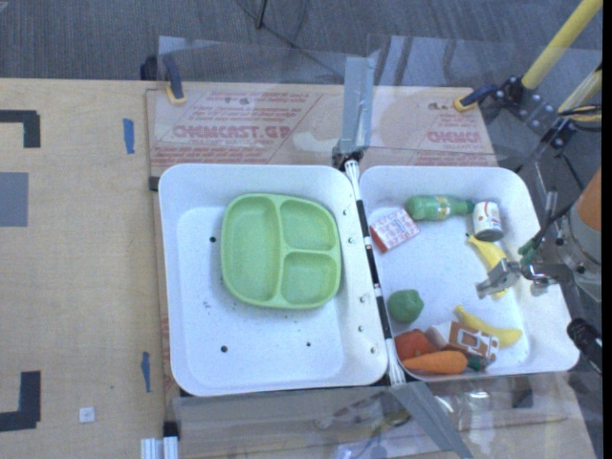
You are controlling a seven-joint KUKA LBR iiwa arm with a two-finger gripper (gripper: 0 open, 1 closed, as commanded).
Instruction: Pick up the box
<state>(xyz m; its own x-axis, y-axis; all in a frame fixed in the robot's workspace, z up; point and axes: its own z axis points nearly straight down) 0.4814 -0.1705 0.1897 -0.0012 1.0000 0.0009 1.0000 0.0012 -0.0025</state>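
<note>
Hovering over the right edge of the right bin (516, 185), my gripper (499, 281) points into the bin from that side, and I cannot tell how it is set. A yellow banana (485, 252) lies just beside my tip, on the far side of it, and a small can (488, 220) stands just past that. The box (394, 228), white with a red pattern, lies well apart from me, across the bin toward the left and farther back, close to the wall shared with the left bin (182, 218). A green bottle (437, 207) lies between the box and the can. Nearer the front, below my tip, sit a second banana (490, 325), a small brown carton (471, 341), a carrot (438, 361) and a tomato (411, 343). A green pepper (405, 305) rests to my left. A green divided plate (281, 251) sits in the left bin.
</note>
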